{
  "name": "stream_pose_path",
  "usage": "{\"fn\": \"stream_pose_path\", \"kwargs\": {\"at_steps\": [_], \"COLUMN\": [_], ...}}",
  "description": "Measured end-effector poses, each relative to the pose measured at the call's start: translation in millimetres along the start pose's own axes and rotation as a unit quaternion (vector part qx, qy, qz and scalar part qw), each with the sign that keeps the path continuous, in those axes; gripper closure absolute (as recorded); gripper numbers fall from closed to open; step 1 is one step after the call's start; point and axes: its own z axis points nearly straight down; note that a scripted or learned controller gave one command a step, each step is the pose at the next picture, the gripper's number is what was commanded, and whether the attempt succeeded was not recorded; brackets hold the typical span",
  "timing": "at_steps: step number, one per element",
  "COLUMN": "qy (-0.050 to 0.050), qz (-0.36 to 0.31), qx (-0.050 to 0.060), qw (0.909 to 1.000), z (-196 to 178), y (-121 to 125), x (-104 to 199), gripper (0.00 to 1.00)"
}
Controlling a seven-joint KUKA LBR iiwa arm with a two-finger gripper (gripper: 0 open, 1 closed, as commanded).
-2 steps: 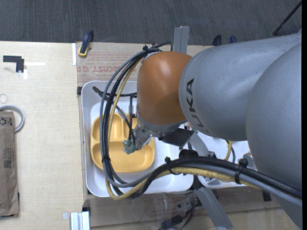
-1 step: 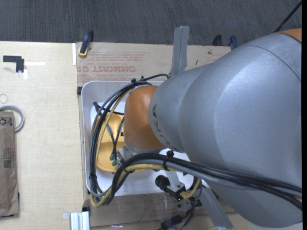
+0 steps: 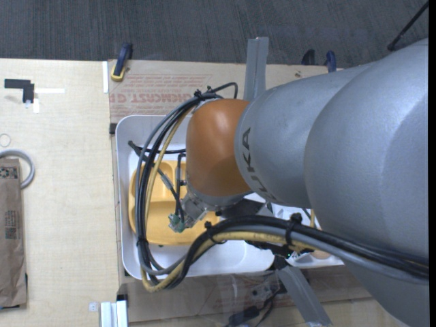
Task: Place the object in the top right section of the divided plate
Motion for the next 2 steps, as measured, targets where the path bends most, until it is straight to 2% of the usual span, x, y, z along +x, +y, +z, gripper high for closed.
{"fn": "stream_pose_path", "kwargs": {"at_steps": [1, 2], "qy": [0.0, 0.0], "qz": [0.051, -0.126], "qx": [-0.002, 0.0], "qw": [0.9987, 0.992], "z": [63.9, -130.2], "y": [8.4, 7.4], "x": [6.7, 6.9], "gripper": [1.0, 1.0]}}
